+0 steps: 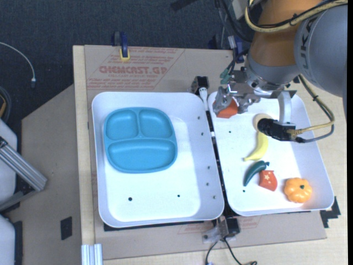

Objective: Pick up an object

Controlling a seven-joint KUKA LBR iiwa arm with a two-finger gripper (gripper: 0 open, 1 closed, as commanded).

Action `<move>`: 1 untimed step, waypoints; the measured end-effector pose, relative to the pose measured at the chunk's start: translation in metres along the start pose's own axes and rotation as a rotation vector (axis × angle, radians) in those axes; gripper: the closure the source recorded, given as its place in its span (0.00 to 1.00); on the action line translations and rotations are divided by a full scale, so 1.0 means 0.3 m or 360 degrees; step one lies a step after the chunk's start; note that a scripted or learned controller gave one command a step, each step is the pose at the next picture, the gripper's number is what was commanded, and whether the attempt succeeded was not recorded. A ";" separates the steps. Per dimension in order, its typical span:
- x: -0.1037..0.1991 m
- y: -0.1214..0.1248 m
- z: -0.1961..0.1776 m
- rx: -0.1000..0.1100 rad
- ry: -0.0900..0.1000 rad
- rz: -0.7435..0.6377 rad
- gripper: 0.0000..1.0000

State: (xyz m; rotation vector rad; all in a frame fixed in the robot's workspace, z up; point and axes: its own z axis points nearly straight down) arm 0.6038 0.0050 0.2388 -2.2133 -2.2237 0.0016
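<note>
Camera view: two white bins side by side.
Gripper [227,101]: at the right bin's [314,164] far left corner, over an orange-red object [226,111]; finger state cannot be told.
Right bin: banana [259,146], green pepper [255,171], strawberry [268,180], small pumpkin [298,190].
Left bin [110,203]: blue divided plate [141,139].
</note>
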 end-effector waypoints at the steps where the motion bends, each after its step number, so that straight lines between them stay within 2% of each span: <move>1: 0.196 -0.071 -0.005 0.0000 0.0001 -0.0003 1.00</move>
